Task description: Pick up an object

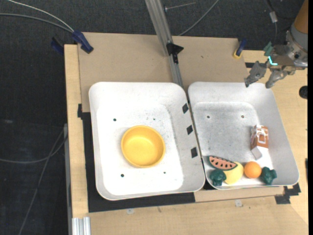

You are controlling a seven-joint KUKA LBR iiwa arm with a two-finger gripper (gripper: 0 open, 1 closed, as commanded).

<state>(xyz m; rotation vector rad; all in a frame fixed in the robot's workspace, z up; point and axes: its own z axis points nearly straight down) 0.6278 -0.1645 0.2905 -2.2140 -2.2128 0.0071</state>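
The robot's claw (261,79), fingers spread and grasping nothing, hangs at one o'clock above the right bin (230,99), while the toys, an orange (252,170) and what looks like a watermelon slice (223,162), crowd its five o'clock corner, unreached.

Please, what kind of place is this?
Probably a robotics lab bench: a gripper hangs open above two white bins, toy food fills one corner, and cables cross the dark floor.

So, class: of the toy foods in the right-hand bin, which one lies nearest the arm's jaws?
The brown carton. It stands alone by the bin's right wall, higher up than the watermelon slice, orange and green pieces clustered at the bottom edge.
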